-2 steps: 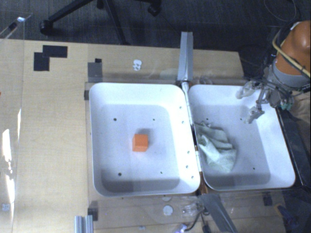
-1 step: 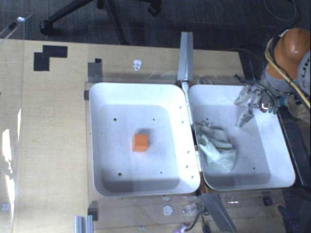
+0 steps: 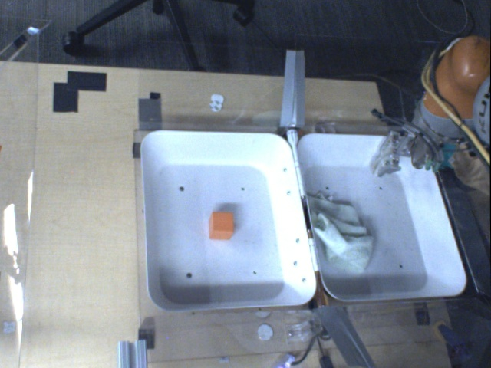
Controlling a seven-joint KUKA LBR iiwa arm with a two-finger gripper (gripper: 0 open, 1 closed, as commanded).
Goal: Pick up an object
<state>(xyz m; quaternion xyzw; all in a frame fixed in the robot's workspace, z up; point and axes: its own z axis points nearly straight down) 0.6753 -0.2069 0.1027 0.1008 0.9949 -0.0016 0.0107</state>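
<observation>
From my remote station I look down on the wooden bench [image 3: 77, 228], where two shallow white bins sit side by side. The left bin [image 3: 165, 205] holds a small orange cube [image 3: 222, 225], resting flat on the floor a little below the bin's middle, apart from every wall. The right bin [image 3: 430, 244] holds a crumpled white cloth [image 3: 341, 232], bunched against the left wall, near the divide between the two bins.

The arm [image 3: 459, 75] reaches in from the right, its orange band visible at the upper right corner of the scene. The gripper [image 3: 387, 161] hangs over the upper part of the right bin, well apart from the cloth and far from the cube. Nothing sits between the fingers that I can see; at this angle the tips blur against the white of the bin.

A grey metal post [image 3: 292, 90] stands at the top of the seam between the bins. Beyond the bench, the legs of an office chair [image 3: 161, 6] spread across dark carpet.
</observation>
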